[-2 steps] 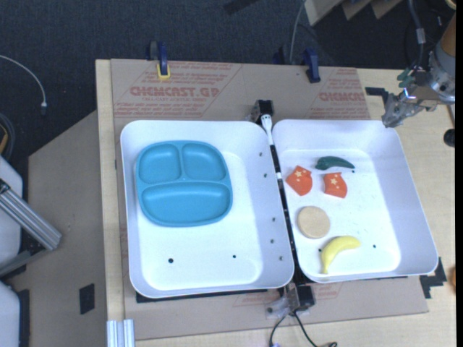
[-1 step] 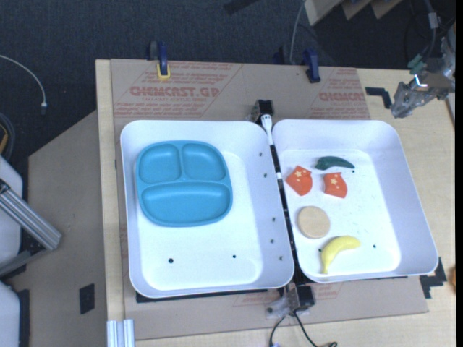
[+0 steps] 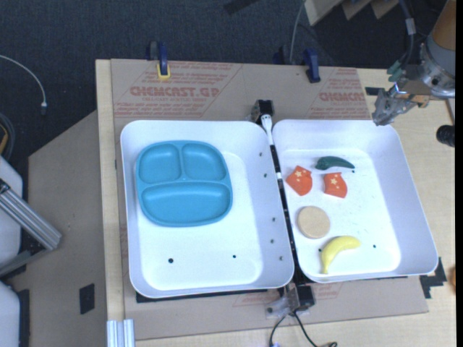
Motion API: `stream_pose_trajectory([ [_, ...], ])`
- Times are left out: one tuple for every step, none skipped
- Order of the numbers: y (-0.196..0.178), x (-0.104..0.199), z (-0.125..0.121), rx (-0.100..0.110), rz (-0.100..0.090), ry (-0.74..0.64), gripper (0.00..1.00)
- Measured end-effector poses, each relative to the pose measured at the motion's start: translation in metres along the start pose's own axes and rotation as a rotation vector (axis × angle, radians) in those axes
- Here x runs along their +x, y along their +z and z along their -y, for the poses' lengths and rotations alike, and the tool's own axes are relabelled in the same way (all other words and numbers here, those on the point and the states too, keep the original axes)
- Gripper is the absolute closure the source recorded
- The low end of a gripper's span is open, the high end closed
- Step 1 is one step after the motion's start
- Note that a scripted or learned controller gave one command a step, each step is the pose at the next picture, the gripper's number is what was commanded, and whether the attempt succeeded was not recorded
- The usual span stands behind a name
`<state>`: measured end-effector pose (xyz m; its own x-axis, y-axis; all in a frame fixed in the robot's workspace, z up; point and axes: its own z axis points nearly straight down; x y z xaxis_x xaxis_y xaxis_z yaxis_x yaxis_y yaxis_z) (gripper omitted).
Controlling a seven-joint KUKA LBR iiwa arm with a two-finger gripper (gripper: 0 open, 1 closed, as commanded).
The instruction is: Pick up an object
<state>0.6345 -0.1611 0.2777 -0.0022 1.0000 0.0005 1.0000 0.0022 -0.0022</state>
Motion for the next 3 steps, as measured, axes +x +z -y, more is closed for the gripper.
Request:
stream_pose_trajectory([
  [-0.003, 0.052, 0.013, 0.000, 0.000, -0.001, 1.00],
  [-0.002, 0.095, 0.028, 0.000, -0.001, -0.001, 1.00],
  [0.019, 0.141, 0.041, 0.001, 0.000, 0.000, 1.00],
])
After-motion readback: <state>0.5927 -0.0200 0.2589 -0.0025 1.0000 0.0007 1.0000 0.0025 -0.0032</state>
